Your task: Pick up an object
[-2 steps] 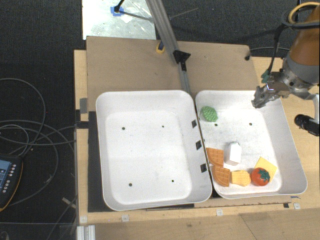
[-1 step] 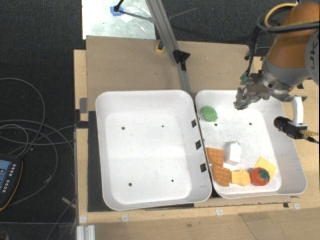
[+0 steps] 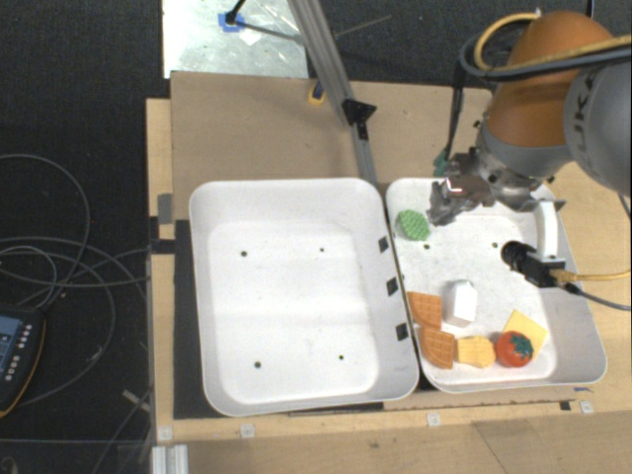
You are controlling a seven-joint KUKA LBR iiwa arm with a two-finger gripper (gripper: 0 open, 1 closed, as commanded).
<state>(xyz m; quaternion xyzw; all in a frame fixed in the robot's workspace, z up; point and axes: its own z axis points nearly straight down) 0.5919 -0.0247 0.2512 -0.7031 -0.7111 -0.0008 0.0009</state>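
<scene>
From above, the gripper (image 3: 446, 205) hangs over the right bin's (image 3: 583, 358) far left corner, just beside a green object (image 3: 413, 226); whether it is open or closed cannot be told. Along the bin's near edge lie two orange waffles (image 3: 431, 326), a white block (image 3: 460, 301), a yellow wedge (image 3: 526, 325) and a red tomato (image 3: 513, 349). The left bin (image 3: 296, 294) adjoins it.

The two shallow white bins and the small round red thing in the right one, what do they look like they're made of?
Shallow white bins: probably thin moulded plastic, matt, with rounded rims and corners. Small round red thing with a green top: likely smooth plastic toy food, tomato-like; too small to be sure.
</scene>
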